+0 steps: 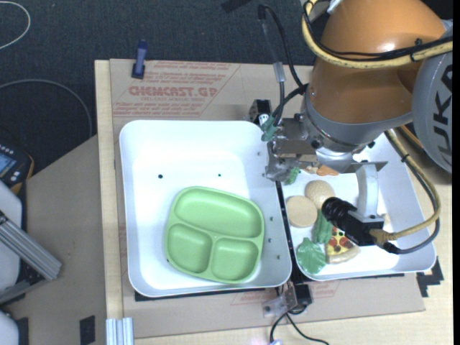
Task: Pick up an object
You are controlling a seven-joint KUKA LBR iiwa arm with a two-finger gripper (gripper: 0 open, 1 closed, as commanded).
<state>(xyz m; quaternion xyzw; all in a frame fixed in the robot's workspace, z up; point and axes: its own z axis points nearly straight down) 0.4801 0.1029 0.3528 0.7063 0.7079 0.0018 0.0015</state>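
1. Toy food fills the right shallow white bin (406, 203): a tan round bun (302, 210), a pizza slice (340, 247) and a green leafy piece (312, 255).
2. I see a light-green three-compartment plastic plate (214, 233) in the left shallow white bin (140, 185).
3. My end effector (282, 162) hangs over the shared rim; I cannot tell whether it is spread or closed.
4. Red print on the brown sheet (172, 90) covering the bench reads "CHEMCAST".

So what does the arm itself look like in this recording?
A bulky grey KUKA arm with black lettering partly visible on its casing. A glossy rounded orange band sits above a grey wrist ring. Yellow and black cables loop across the orange. The grey metal two-finger gripper has thin black wires running up from it.
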